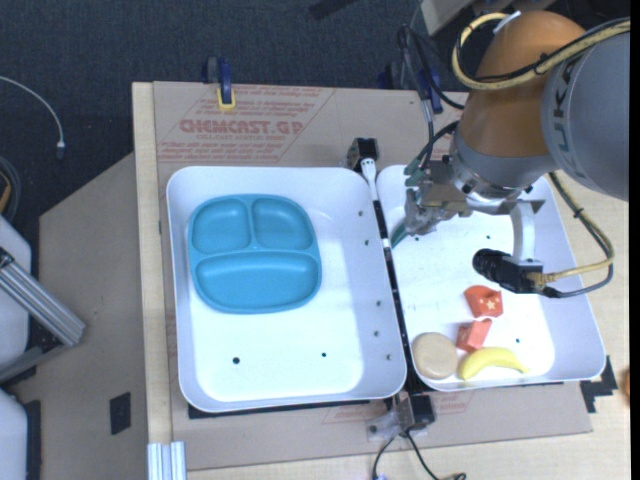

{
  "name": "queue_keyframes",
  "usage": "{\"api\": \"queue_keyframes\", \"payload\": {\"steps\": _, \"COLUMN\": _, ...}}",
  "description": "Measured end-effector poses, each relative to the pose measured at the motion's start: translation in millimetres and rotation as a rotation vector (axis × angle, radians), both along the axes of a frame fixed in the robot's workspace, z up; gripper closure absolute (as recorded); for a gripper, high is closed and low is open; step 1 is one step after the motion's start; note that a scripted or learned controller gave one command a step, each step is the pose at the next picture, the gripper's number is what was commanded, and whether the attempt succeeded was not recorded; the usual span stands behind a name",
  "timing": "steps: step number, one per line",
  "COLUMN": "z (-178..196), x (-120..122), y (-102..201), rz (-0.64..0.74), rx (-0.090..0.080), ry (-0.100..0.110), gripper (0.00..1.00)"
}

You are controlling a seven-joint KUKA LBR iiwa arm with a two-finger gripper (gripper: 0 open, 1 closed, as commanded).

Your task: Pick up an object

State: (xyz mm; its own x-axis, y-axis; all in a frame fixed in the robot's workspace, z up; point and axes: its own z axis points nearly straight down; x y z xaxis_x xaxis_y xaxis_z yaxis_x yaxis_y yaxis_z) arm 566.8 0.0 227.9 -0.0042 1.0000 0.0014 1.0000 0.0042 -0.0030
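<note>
While claw (418, 218) hovers — banana (491, 364) rests.

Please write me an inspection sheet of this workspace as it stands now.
Surface: two white bins, left bin and right bin, on a bench.
Job's things: banana, tan round piece, two orange-red pieces in the right bin's near end.
Clutter: blue divided plate in the left bin.
Grippers: gripper over the right bin's far left part.
Cables: yellow cable along the arm.
Surroundings: dark floor.
</note>
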Motion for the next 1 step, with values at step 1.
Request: {"api": "queue_keyframes", "payload": {"steps": 1, "z": 5.9, "x": -2.9, "y": 51.2, "rz": 0.001, "rx": 0.0, "ry": -0.004, "gripper": 1.0}}
